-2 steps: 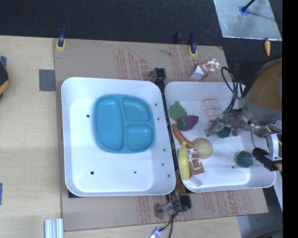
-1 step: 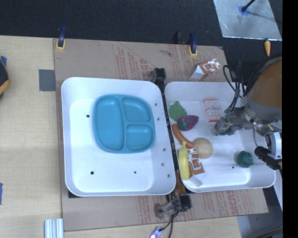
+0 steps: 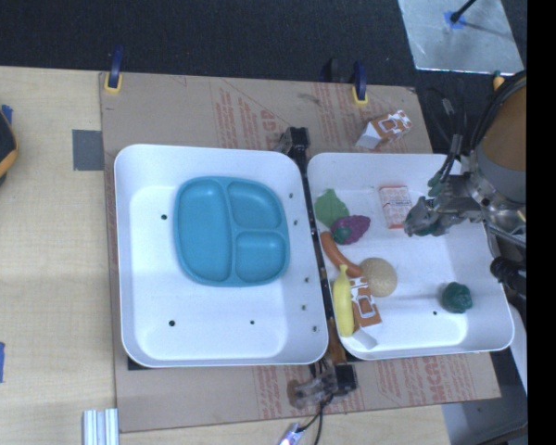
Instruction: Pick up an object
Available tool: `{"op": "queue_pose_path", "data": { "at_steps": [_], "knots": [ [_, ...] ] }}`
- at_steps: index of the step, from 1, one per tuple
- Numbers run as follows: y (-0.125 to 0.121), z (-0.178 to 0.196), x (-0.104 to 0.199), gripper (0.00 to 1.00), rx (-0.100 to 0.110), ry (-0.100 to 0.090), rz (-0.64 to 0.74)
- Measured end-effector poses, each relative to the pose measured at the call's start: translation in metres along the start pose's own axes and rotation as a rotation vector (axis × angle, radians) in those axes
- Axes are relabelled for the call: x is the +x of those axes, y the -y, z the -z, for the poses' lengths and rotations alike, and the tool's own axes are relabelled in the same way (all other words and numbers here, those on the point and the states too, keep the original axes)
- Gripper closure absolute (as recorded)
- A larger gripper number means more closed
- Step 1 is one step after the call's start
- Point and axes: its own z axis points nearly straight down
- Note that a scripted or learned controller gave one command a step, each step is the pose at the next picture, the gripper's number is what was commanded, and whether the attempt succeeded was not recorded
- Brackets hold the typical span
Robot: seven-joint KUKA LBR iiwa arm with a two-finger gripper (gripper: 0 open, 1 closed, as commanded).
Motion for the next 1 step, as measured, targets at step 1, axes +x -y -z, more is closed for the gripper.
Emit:
{"op": "queue_pose_path", "data": {
  "at_steps": [1],
  "knots": [
    [-0.0667, -0.0052, 0.0414, 1.00, 0.001, 0.000, -0.001]
  ]
}}
